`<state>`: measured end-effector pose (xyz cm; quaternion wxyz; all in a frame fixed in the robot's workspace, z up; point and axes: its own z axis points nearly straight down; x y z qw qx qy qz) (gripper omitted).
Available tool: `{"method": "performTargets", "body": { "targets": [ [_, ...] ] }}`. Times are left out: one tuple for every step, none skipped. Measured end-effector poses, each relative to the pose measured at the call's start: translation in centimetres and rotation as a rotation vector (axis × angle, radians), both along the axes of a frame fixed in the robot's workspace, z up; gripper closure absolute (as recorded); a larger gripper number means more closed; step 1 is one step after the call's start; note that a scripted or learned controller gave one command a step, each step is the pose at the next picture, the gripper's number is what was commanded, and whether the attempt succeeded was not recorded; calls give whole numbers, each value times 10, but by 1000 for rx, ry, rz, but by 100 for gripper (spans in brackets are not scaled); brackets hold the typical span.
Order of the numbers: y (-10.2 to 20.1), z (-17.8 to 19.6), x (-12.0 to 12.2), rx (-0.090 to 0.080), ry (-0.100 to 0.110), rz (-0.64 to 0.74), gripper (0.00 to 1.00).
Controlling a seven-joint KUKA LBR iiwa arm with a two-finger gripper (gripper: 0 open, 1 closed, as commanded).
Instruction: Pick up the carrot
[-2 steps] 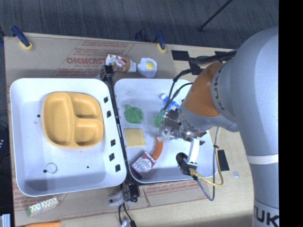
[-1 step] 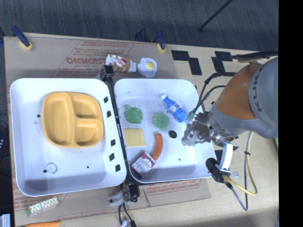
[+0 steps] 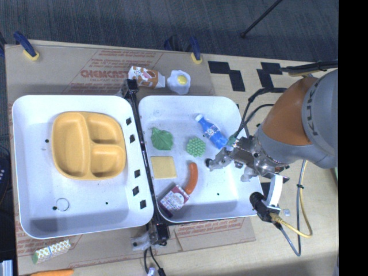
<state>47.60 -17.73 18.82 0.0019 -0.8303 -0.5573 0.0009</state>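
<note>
A grey KUKA arm (image 3: 299,125) reaches over the right-hand white bin (image 3: 230,105), its gripper (image 3: 214,163) poised with jaws apart and empty, while the carrot (image 3: 192,177) lies loose on the bin floor just beyond them, seemingly awaiting the grasp.

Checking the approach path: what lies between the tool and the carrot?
In the camera view, only bare white floor of the right bin lies between the tool and the carrot; the blue bottle sits above that stretch.
</note>
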Motion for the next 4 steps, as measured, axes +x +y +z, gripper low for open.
{"method": "performTargets", "body": {
  "targets": [
    [47,-97,0,1,1,-24,0],
    [84,-97,0,-1,0,-320,0],
    [70,-54,91,0,1,-241,0],
    [108,3,178,0,0,-157,0]
  ]
}}
